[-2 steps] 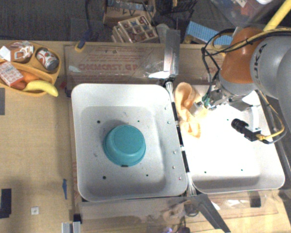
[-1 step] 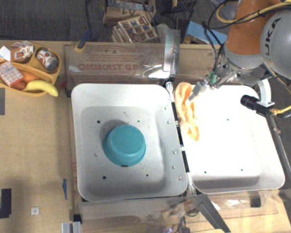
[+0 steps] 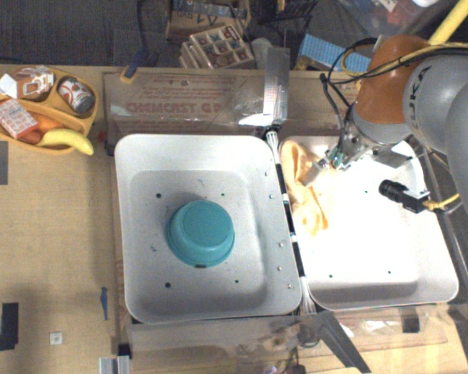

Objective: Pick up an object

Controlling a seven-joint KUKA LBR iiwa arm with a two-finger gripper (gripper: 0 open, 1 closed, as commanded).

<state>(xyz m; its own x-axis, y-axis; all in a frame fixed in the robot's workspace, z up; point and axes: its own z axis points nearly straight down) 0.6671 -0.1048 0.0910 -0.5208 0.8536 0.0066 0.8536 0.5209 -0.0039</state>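
Over the right bin (image 3: 390, 279), near its back left corner: gripper (image 3: 334, 160), finger state impossible to tell, just beside a crumpled yellow cloth (image 3: 306, 197) along the left wall. Left bin (image 3: 136, 209): teal bowl (image 3: 201, 233), upside down, centred. Far left on wooden bench (image 3: 47, 248): yellow tray (image 3: 39, 115) of play food. Beyond: cluttered boxes, cables.

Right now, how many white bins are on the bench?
2. The left bin holds a teal bowl; the right bin holds a yellow cloth, with the gripper above its far end.
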